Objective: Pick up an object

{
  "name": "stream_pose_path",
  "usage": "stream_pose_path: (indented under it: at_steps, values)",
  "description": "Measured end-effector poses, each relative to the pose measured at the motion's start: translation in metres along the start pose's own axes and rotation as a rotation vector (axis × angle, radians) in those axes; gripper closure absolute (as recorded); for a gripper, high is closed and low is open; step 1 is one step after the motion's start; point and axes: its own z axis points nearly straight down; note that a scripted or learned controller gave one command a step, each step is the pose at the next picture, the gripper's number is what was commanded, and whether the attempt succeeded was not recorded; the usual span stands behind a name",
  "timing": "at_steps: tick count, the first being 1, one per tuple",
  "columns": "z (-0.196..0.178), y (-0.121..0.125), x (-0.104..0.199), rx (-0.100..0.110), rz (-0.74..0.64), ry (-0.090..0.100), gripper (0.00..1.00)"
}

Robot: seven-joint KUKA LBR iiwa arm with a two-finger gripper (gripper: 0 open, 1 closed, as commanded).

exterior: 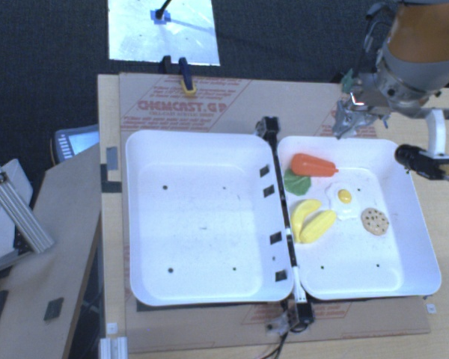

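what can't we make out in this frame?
- Hand: small and blurred above the right bin's far rim; its opening cannot be read.
- Arm: cut off by the top and right edges.
- Green piece: partly under the carrot.
- Bananas: count unclear, they overlap.

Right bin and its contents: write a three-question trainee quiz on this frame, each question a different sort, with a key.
1. True or false: the carrot lies in the left bin.
2. Multiple choice: which item lies closest to the cookie? A) fried egg B) carrot C) green leaf
3. Fill in: the gripper hangs over the far edge of the ____ bin.

Key
1. False: it lies at the far end of the right bin.
2. A.
3. Right. It hangs above the bin's far rim, with the banana pieces and other food nearer the camera.
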Motion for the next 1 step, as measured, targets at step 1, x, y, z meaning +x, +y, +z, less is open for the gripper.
stream_pose_path:
  at_steps: [1]
  values:
    - [-0.0083, -0.0422, 0.0763, 0.005, 0.0, 0.001, 1.0]
